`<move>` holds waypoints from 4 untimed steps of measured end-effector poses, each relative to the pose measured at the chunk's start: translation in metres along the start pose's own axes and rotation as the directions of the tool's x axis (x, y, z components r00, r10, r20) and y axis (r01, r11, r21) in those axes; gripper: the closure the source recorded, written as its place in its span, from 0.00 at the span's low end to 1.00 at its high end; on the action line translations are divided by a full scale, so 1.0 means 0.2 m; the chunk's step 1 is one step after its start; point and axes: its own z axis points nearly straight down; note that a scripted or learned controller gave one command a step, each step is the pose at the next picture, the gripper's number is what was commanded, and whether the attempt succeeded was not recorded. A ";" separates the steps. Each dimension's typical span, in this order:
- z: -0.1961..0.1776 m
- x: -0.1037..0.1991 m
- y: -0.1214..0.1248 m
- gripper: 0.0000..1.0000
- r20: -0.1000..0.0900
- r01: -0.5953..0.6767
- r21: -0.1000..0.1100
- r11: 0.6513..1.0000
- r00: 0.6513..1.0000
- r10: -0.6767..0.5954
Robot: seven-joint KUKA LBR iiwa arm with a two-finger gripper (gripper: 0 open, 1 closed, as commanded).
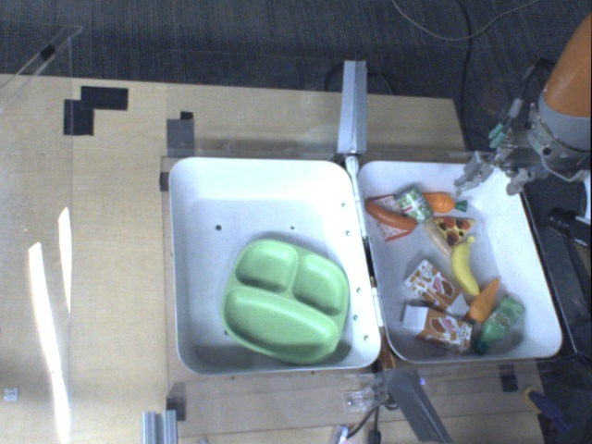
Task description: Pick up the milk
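Here, the small patterned milk carton point(432, 283) lies low in the right white bin point(541, 276), well apart from the metal fingers point(491, 168) at upper right; whether they're spread, I cannot tell.

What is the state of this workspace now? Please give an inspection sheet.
Surface: pale wooden bench bearing two shallow white bins.
Job's things: small patterned cartons lie in the right white bin; which one is milk, cannot tell.
Clutter: yellow banana, orange carrot; green sectioned plastic tray in the left white bin.
Grippers: gripper over the right bin's far rim, holding nothing.
Cables: thin cable on the floor.
Surroundings: dark carpet.
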 end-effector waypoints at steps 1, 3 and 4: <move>-0.21 -0.09 0.20 0.00 0.003 0.149 -0.005 0.989 0.989 -0.149; 0.81 0.23 -0.48 0.00 0.003 0.483 -0.005 0.876 0.876 -0.483; 0.32 0.39 -0.45 0.00 0.002 0.631 -0.004 0.776 0.776 -0.631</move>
